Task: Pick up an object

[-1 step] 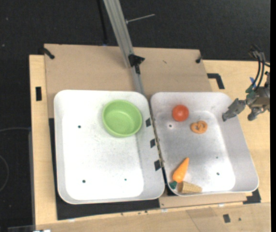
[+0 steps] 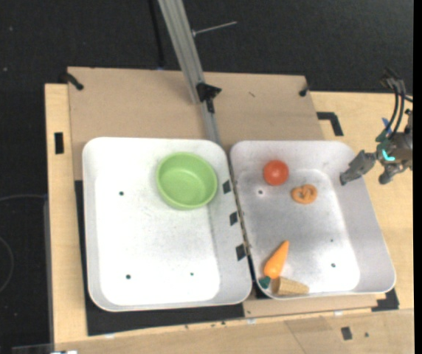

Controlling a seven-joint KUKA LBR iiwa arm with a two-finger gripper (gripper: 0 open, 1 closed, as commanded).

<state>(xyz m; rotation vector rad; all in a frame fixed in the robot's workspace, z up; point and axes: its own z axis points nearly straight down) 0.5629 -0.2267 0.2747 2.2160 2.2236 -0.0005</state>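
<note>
Nearest the camera, at the right bin's front edge, lay a waffle cone, on its side, and just behind it a carrot, long axis tilted from front-left up toward back-right, its green end touching or almost touching the cone. Further back in the same bin sat a small orange pretzel-shaped piece, and just beyond it to the left a red tomato. Left bin held a green bowl at its back right. The gripper hung over the right bin's back-right corner, nothing between its fingers; the two tips looked spread, so released. Key relation: the pretzel piece was the closest candidate, lying left and slightly toward the camera from the gripper; the tomato further left. Carrot and cone were well apart from it. Judged: grasp not yet started.
</note>
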